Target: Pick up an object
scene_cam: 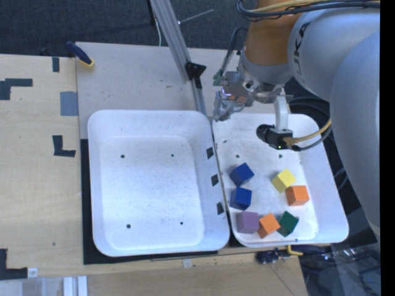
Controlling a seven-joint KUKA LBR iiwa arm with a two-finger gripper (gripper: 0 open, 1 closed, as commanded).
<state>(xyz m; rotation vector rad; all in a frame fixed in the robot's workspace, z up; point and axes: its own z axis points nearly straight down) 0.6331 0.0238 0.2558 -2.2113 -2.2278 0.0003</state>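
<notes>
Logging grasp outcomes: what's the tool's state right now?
Tool: state cannot be told; it sits above the far edge of the right white bin, apart from the blocks.

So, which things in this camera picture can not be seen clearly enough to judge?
- Gripper: in the camera view it is small and blurred over the far rim of the right bin; its state cannot be judged.
- Green block: partly covered by the orange block beside it.
- Arm: cut off by the top and right edges.
- Right bin's far right corner: hidden under the arm.
- Blue-and-yellow item at the bench's far edge: too small to identify.
</notes>
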